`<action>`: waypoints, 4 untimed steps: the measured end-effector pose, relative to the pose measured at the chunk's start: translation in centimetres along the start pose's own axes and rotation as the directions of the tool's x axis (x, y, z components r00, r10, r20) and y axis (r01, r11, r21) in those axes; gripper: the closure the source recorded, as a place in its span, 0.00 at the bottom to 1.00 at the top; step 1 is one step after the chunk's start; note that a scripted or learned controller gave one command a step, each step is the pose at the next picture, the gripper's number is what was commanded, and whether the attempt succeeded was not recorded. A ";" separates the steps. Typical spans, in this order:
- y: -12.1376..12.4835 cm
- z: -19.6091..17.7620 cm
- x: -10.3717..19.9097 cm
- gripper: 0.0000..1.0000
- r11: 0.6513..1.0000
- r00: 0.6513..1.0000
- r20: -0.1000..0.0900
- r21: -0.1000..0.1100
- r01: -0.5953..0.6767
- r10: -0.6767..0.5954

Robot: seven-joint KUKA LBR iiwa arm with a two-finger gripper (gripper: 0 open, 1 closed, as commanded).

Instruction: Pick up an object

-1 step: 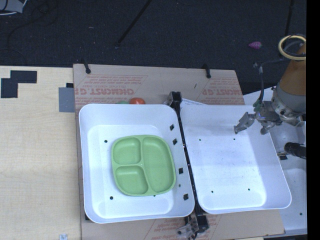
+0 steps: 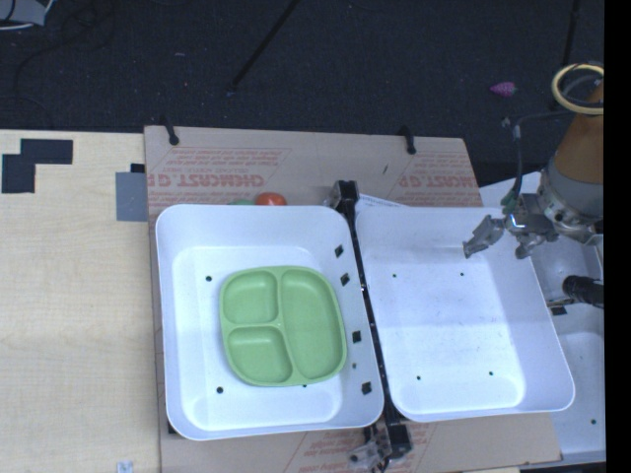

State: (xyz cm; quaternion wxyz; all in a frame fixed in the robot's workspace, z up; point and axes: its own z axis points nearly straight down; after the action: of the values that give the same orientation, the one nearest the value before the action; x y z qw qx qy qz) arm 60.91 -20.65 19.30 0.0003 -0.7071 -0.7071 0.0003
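Item 1: pale green plastic divided plate [image 2: 283,325], rounded-rectangular, with 3 compartments, 2 smaller ones on the view's left and 1 long one on the right. It lies flat on the floor of the left shallow white plastic bin [image 2: 187,254], roughly central, turned a little off square to the bin's walls, touching none of them.

Item 2: right shallow white plastic bin [image 2: 552,363], set just beside the left one; a black clip strip [image 2: 361,304] runs along the seam where the 2 bins meet.

Item 3: brown cardboard sheet [image 2: 296,166] beneath both bins. Red printing on it appears upside down and mirrored; the letters are too unclear to read with confidence.

Item 4: small orange-red rounded object [image 2: 270,200], on the cardboard just behind the left bin's far wall, partly hidden by the rim.

Item 5: light wooden benchtop [image 2: 69,313] at the view's left, bearing black and grey rectangular marks.

Item 6: grey arm with orange band [image 2: 582,146], entering from the right. Its two-finger gripper [image 2: 503,235] sits over the right bin's far right corner, well apart from the green plate. The 2 fingers stand spread apart, with nothing between them.
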 end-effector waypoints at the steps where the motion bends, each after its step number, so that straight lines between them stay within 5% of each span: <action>1: -0.3 4.6 0.7 0.00 1.000 1.000 -0.002 0.005 0.000 0.000; 2: -0.4 9.9 0.9 0.00 1.000 1.000 -0.002 0.006 0.001 -0.001; 3: -0.3 8.6 0.8 1.00 1.000 1.000 -0.001 0.002 0.002 -0.002; 4: 0.0 4.3 0.4 1.00 1.000 1.000 0.000 -0.002 0.001 -0.001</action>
State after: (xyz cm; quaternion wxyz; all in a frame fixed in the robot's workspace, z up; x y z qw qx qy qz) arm 60.88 -20.24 15.04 -0.0004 -0.7068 -0.7074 -0.0002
